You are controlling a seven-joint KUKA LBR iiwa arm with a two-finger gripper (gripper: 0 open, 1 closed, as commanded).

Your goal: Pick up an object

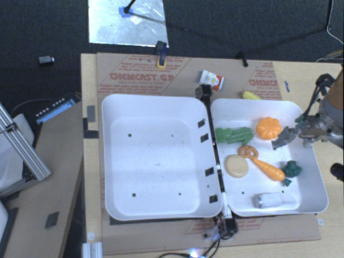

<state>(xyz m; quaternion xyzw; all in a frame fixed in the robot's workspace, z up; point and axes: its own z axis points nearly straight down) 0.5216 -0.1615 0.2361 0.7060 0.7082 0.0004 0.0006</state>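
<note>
The end effector [285,137] is seen over the right bin [314,160], just beside an orange pumpkin [268,127]; its opening cannot be told. A carrot [267,169], pretzel [248,151] and green vegetable [234,135] crowd nearby. The left bin [115,144] adjoins.

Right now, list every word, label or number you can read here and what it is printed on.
"CHEMCAST GP": red print on the brown board behind the left bin.
Similar red print on the board behind the right bin: too blurred to be sure.
Small carton: label too small to read.
</note>
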